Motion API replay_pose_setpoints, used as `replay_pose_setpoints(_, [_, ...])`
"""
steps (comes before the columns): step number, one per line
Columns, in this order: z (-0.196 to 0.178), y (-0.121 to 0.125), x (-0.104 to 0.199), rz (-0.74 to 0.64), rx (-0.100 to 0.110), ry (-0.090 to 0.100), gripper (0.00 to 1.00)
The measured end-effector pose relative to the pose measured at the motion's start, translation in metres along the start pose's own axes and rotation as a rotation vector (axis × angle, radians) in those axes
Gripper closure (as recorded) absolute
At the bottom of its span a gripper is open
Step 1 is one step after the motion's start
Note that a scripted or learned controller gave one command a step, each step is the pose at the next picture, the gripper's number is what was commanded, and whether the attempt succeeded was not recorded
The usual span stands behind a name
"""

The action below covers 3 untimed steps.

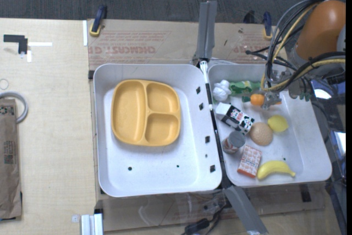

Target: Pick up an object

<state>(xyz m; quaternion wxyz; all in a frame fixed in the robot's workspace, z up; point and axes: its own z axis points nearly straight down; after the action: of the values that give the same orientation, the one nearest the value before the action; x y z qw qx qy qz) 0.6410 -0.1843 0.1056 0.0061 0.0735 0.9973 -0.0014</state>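
The right bin [308,170] holds several small items. An orange ball [256,99] lies beside green leafy pieces [242,87] and a white lump [221,91]. A black-and-white carton [236,116] lies toward the bin's left wall. There are also a tan round bun [262,134], a lemon [278,123], a banana [275,170], an orange-red packet [250,161] and a grey can [235,141]. My gripper [270,98] hangs low over the bin's upper middle, right beside the orange ball on its right. The wrist and cables hide its tips.
A yellow divided plate [146,112] lies in the left bin [159,179]. A grey divider post [207,30] stands between the bins at the back. The arm with its orange band [324,30] and cables occupies the upper right. A brown bag [8,157] lies at far left.
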Motion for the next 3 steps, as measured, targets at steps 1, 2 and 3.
replay_pose_setpoints(1, [0.001,0.000,0.002,0.000,0.000,0.007,0.00])
replay_pose_setpoints(2, [-0.008,0.056,0.008,0.011,-0.002,0.006,0.00])
replay_pose_setpoints(3, [0.012,0.030,-0.010,-0.072,-0.001,0.005,0.00])
